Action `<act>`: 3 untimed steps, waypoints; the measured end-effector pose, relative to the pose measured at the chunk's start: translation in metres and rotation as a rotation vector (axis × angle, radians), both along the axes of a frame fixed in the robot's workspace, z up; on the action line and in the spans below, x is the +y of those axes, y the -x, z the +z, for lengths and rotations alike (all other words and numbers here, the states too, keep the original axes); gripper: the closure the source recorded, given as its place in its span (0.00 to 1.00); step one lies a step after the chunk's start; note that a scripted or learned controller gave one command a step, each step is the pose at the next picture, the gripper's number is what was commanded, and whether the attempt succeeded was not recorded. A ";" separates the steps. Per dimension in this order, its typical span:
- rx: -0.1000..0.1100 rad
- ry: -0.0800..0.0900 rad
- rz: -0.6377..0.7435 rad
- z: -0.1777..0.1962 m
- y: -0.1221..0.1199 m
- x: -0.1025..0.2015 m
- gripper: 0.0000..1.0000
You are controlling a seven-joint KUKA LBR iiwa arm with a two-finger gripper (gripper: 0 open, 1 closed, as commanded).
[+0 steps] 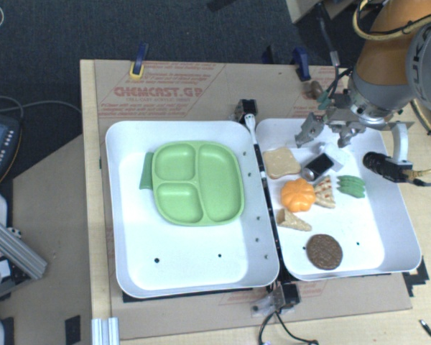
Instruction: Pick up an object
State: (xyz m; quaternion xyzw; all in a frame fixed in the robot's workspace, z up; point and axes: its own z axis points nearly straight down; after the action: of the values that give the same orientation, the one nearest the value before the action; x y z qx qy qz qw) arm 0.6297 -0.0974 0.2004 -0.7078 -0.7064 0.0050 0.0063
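Hovering gripper [329, 130], jaws spread, nothing between; right bin [388, 225]: one pumpkin [298, 195], one cookie [324, 251] (left bin [126, 214]: one green divided plate [198, 182]).

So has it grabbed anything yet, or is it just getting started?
Nothing looks picked yet. The gripper hangs with fingers spread over the right bin, holding nothing. The bread slice, orange pumpkin and brown cookie lie there; lowering, closing and lifting remain.

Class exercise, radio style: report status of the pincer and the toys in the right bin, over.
Pincer open, above right bin's far end, holding nothing. Black can just below it, unpicked. Bread slice and orange pumpkin crowd close by.
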 end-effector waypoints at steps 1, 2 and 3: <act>-0.015 0.001 0.002 0.009 -0.003 0.000 0.00; -0.011 0.001 0.002 -0.034 -0.005 0.002 0.00; -0.017 0.003 0.002 -0.094 -0.004 -0.001 0.00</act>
State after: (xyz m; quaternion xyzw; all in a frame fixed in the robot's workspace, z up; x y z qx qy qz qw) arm 0.6334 -0.0987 0.1062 -0.7070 -0.7072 0.0000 -0.0009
